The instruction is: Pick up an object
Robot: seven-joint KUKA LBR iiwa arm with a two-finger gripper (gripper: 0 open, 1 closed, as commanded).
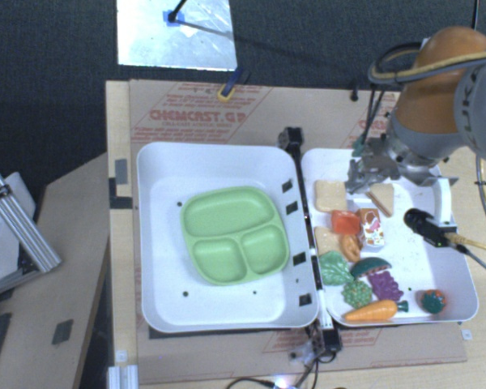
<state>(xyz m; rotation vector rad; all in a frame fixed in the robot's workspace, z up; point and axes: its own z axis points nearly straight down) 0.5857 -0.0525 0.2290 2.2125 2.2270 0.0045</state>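
1. Target: the tan bread-slice toy lies at the far left corner of the right white bin.
2. The gripper hangs just beside it; finger state cannot be told.
3. Centre over the slice, descend vertically, avoiding the red tomato toy.

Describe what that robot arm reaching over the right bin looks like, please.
The arm is bulky and rounded, grey metal with a broad orange band above the wrist. Yellowish and dark cables loop off its upper side. It narrows to a small grey pincer built of dark metal parts.
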